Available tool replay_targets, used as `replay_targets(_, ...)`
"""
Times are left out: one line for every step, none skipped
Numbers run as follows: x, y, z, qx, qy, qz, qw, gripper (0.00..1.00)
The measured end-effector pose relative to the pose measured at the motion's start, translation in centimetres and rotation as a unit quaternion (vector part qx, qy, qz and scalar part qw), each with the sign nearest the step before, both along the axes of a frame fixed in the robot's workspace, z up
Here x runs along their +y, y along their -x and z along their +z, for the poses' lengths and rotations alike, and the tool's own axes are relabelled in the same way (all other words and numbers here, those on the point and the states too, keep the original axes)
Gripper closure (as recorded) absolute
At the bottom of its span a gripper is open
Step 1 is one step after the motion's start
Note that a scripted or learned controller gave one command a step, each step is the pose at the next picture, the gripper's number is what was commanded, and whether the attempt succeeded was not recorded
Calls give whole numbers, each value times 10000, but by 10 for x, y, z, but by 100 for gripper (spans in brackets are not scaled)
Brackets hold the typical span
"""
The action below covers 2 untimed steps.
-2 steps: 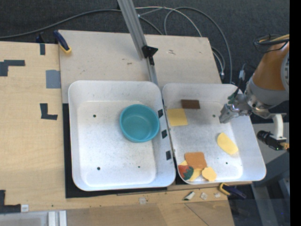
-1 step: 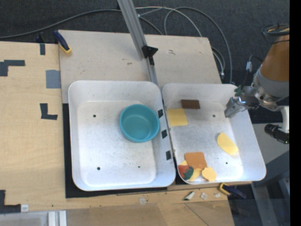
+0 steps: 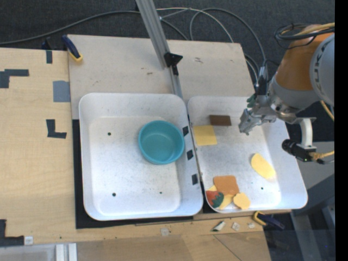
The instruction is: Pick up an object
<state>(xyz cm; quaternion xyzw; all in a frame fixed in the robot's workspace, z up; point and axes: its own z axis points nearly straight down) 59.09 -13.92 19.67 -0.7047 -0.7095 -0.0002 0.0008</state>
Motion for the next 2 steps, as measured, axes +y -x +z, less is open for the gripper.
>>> replay_targets(58, -5, -1, 0, -3, 3, 10000, 100)
replay_targets(113, -17, -6, 3, -3, 3, 10000, 100)
